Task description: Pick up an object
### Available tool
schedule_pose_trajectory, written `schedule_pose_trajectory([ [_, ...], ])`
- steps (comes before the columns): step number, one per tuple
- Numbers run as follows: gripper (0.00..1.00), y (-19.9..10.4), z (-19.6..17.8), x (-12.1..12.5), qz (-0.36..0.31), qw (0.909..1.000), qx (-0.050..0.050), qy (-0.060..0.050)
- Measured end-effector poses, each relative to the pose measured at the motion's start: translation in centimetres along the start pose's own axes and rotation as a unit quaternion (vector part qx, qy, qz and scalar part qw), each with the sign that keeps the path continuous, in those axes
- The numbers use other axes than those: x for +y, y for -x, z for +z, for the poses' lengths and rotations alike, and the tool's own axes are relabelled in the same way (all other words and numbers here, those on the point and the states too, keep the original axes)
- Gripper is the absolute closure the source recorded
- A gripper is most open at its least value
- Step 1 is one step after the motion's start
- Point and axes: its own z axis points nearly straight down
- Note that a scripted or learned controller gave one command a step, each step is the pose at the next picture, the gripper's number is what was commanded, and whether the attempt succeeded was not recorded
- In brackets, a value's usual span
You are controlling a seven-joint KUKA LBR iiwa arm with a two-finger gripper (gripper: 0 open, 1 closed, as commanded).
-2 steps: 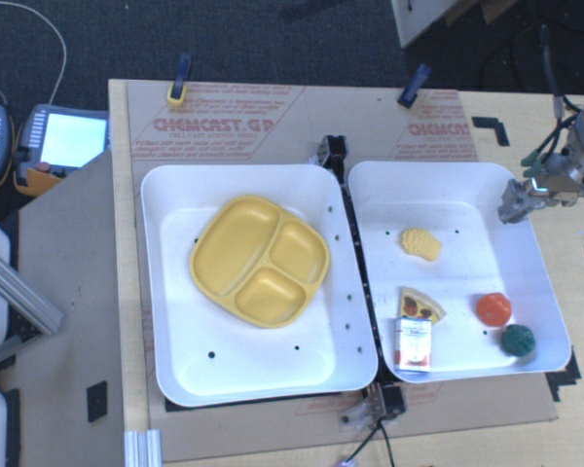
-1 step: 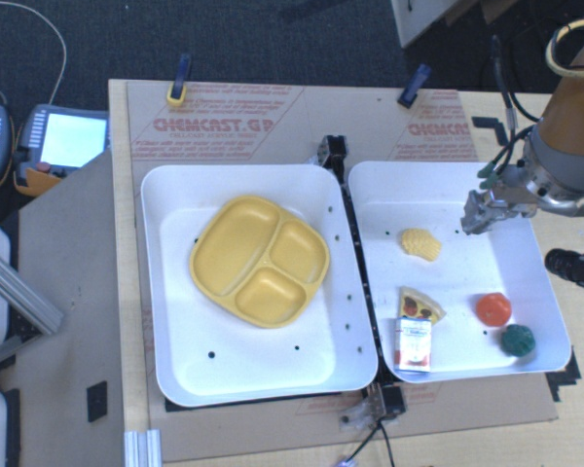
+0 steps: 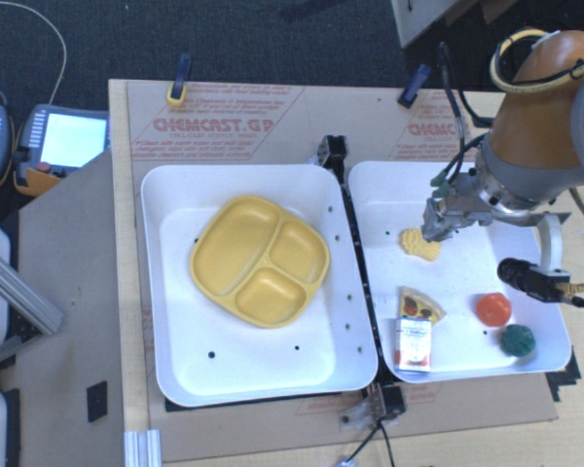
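The right bin holds a small yellow piece, a pizza-slice toy, a white and red carton, an orange-red ball and a dark green ball. My gripper hangs directly over the yellow piece's right end, very close to it or touching. The gripper's body hides its fingers. In the left bin lies a yellow divided plate.
A black clamp sits at the far end of the wall between the bins. The arm's grey body and orange band cover the right bin's far right corner. A black attachment juts out beside the orange-red ball.
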Motion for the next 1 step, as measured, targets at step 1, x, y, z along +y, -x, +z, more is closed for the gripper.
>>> schedule_pose_trajectory([
  [1, 1.0, -4.63, 0.13, -1.54, 0.0, 1.0, 0.0, 0.0],
])
